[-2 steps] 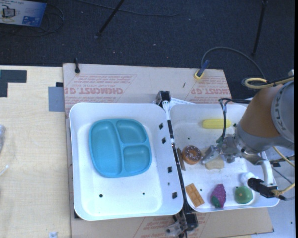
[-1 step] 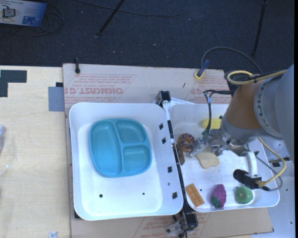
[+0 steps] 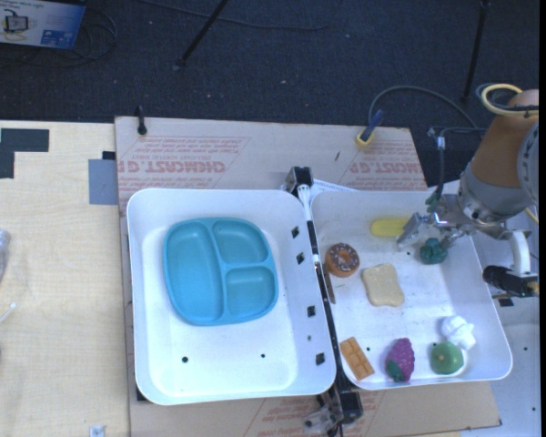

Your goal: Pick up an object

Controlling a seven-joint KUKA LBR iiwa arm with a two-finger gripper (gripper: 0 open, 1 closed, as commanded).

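Observation:
My gripper is low over the back right of the right bin, and it is open, with its fingers spread apart. A small dark green object lies on the bin floor right at the fingertips, touching or nearly touching them. I cannot tell whether it sits between them. A yellow piece lies just left of the gripper. Further forward are a chocolate donut and a slice of bread.
Along the right bin's front lie an orange cracker, purple grapes, a green fruit and a white lump. The left bin holds a blue divided plate. The arm's orange band rises at the right.

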